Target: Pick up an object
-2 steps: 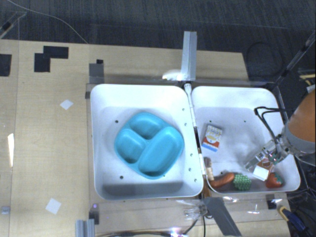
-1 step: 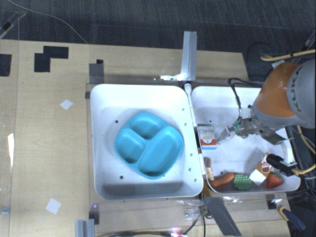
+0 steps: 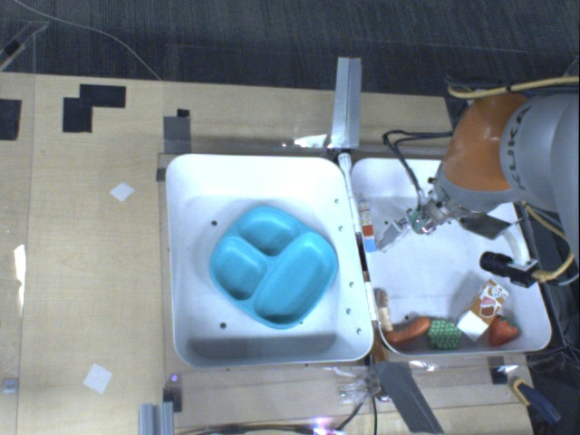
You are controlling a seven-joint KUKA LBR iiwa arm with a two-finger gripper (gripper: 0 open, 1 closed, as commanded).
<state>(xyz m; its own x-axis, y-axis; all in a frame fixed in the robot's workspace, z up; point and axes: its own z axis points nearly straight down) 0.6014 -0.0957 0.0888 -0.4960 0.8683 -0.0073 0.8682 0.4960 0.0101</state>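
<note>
How far the jaws of the gripper (image 3: 391, 234) stand apart cannot be told (too small, seen at a slant); nothing shows between them. It hovers over the right bin (image 3: 426, 270), near its left wall. A red sausage (image 3: 409, 330), green block (image 3: 443, 333) and small carton (image 3: 490, 302) lie well apart along the near edge. The left bin (image 3: 190, 243) holds a blue divided plate (image 3: 274, 265).

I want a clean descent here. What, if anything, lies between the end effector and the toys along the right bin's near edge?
Nothing visible. The end effector hangs over bare white floor of the right bin; the toy sausage, green block and small carton lie beyond that open stretch.
</note>
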